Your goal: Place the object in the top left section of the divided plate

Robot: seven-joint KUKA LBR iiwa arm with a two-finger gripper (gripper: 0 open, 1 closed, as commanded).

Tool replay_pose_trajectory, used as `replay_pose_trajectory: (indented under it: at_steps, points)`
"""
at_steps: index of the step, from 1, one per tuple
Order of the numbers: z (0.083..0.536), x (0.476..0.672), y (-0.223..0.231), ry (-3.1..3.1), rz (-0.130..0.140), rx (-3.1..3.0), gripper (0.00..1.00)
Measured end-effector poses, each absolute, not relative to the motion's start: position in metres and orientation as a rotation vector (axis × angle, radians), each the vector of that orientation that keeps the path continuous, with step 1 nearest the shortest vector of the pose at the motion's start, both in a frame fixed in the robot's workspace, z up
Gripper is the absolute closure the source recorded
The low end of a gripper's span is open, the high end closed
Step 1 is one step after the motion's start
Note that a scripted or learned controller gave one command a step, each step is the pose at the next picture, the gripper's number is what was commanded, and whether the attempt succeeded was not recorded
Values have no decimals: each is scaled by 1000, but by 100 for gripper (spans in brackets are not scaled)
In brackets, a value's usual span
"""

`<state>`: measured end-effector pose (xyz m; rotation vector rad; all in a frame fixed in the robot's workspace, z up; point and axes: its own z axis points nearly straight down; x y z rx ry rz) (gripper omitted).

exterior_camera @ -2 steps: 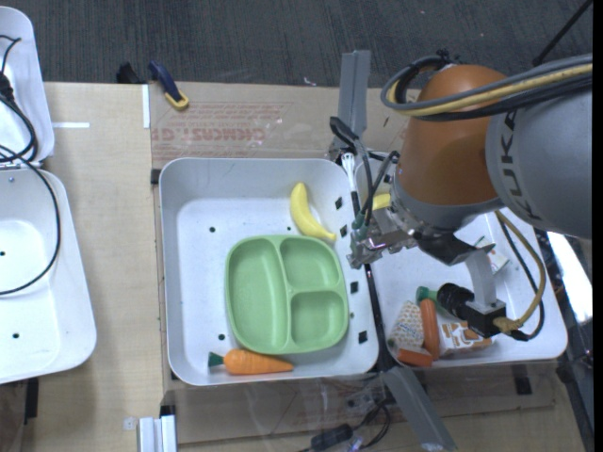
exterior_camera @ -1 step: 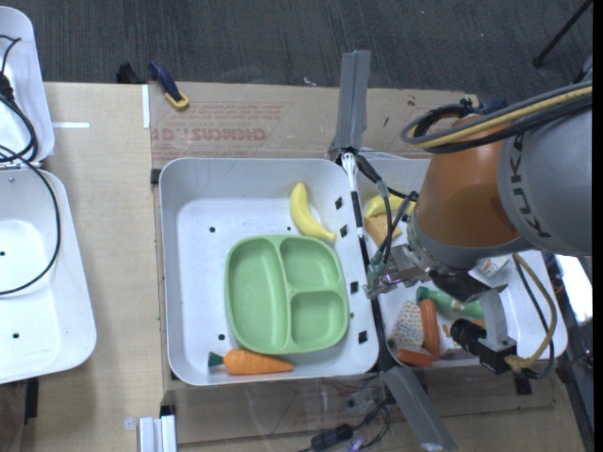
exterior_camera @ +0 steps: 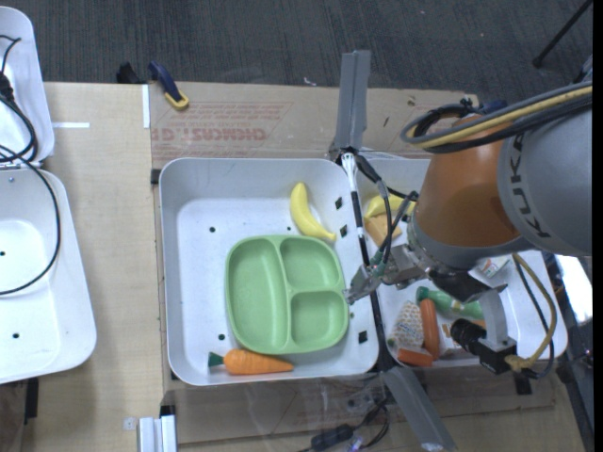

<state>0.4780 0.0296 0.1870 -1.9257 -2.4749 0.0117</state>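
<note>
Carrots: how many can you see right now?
2. One carrot lies in the left bin below the green divided plate; another sits in the right bin beneath the arm. More may be hidden.

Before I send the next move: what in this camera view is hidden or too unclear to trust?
- Gripper: the arm's orange wrist covers most of it; whether it holds anything is unclear.
- Right bin: the arm covers much of its floor, so its contents are partly hidden.
- Yellow object in the right bin: half behind the wrist and cables, identity unclear.
- Carrot beside the green divided plate: its leafy end is too small to make out.
</note>
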Motion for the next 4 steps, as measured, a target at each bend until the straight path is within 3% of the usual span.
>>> replay_pose_trajectory:
  at_steps: [1,2,3,4]
  points:
    - [187,478,36,-2592,12,-1763,0]
    - [192,479,34,-2583,21,-1769,100]
    - [230,480,-7,-2960,3,-1047,100]
    - [187,478,97,-2928,8,-1121,100]
